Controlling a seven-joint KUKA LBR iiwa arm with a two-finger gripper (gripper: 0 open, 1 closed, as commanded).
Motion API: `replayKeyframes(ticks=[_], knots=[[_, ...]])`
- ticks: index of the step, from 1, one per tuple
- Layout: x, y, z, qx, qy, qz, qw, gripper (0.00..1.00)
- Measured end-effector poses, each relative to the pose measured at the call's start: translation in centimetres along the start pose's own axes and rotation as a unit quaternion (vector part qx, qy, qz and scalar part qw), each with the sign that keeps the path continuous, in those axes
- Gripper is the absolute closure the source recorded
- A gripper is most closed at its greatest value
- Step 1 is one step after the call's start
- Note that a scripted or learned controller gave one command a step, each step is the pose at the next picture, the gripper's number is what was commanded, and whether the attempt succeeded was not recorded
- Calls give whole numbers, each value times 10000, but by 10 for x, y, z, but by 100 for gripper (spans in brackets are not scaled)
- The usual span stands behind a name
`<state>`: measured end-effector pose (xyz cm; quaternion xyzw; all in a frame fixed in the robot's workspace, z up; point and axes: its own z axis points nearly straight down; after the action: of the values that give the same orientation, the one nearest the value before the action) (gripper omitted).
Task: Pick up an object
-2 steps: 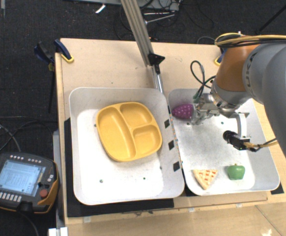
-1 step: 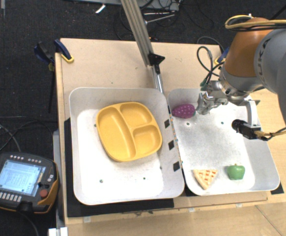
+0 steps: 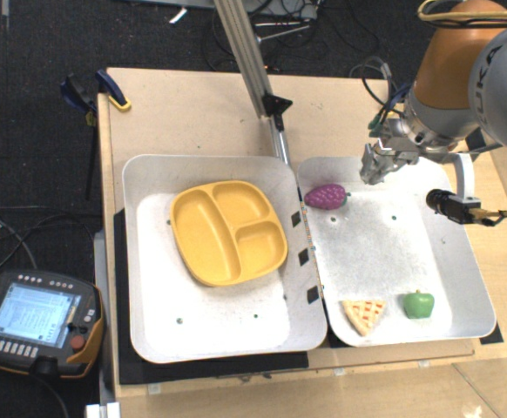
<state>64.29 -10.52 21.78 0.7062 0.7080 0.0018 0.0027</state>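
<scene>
My gripper hangs over the back edge of the right bin, a short way right of a purple bunch of grapes lying near the bin's back left corner. Nothing shows between its fingers. A pizza slice and a green pepper rest near the right bin's front edge, far from the gripper. A yellow divided plate lies in the left bin.
A metal pole slants from the bench's back down to the gap between the bins. A black fitting sits at the right bin's right side. A teach pendant lies on the floor at left.
</scene>
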Motion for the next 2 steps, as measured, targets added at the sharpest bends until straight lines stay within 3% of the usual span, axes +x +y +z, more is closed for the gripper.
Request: replayKeyframes(ticks=[1, 2], knots=[[0, 2, -54, -4, 0, -3, 10000, 100], [55, -11, -36, 42, 13, -22, 10000, 100]])
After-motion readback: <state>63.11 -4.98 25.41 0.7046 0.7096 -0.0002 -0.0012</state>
